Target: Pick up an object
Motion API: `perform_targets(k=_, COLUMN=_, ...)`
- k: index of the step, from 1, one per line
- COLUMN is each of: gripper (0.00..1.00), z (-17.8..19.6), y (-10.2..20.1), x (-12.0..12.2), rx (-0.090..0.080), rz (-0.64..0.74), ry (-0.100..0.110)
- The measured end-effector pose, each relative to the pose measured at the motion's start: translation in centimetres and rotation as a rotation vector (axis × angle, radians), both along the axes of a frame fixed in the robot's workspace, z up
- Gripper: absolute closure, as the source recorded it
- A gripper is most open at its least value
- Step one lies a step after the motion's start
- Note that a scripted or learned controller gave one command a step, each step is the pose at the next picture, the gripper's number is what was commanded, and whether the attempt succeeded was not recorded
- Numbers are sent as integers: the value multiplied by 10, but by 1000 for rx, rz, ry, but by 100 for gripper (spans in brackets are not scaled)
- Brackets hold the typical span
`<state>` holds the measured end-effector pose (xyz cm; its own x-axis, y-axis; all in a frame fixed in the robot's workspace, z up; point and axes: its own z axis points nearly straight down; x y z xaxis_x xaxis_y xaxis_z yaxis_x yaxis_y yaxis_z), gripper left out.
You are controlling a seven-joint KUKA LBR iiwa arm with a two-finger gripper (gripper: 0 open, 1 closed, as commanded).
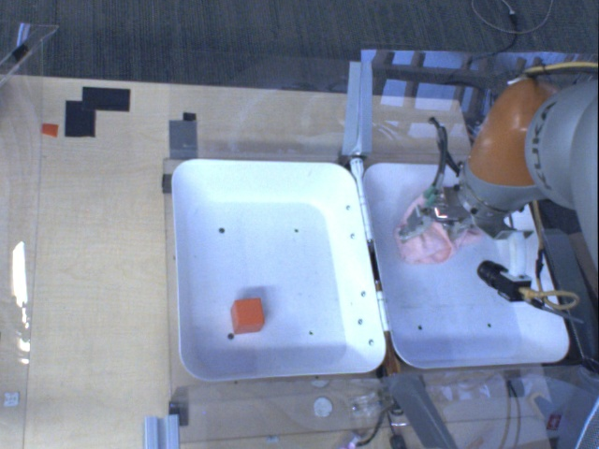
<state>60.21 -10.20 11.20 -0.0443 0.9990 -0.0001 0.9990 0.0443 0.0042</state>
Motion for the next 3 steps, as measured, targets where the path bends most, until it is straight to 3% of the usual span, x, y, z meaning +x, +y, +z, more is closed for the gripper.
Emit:
perform_targets(k=1, gripper=0, z=-16, y=10, x=3, rx=-6, rz=25, ry=-19)
perform_targets(k=3, gripper=0, z=-16, y=13, x=6, rx=-4, rz=36, ry=-19)
